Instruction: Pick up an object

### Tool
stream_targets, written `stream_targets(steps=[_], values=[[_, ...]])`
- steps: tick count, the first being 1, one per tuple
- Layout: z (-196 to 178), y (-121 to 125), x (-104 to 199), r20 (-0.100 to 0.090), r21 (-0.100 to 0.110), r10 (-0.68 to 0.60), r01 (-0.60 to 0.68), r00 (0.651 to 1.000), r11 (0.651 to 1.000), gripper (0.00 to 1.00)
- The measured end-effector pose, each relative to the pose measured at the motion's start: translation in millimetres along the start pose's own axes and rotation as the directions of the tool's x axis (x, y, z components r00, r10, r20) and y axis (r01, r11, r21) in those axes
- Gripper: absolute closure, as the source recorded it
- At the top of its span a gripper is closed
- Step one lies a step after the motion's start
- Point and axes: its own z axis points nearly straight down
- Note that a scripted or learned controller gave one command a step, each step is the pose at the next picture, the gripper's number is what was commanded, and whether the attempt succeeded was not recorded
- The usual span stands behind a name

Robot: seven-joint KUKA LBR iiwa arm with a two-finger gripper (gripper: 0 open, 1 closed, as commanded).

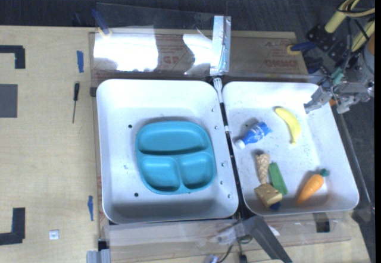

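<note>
The right white bin holds several small objects. A yellow banana lies near its back, with a blue and white bottle on its side to the left. Toward the front lie a tan ridged stick, a green piece, a tan block and an orange carrot. My gripper hangs over the bin's back right corner, right of the banana and apart from every object. Nothing shows in its grasp.
The left white bin holds a blue divided tray. A clear plastic panel stands behind the bins. Cables and the arm's wrist crowd the right edge. A wooden benchtop lies to the left.
</note>
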Motion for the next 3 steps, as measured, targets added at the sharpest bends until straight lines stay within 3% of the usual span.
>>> stream_targets(steps=[1, 2, 3], values=[[88, 42, 33, -0.003, 0.008, -0.027, 0.027, 1.000, 1.000, 0.00], [156, 45, 22, 0.002, -0.006, 0.065, -0.065, 0.998, 0.998, 0.00], [145, 47, 23, 0.003, -0.011, 0.062, -0.062, 0.998, 0.998, 1.00]])
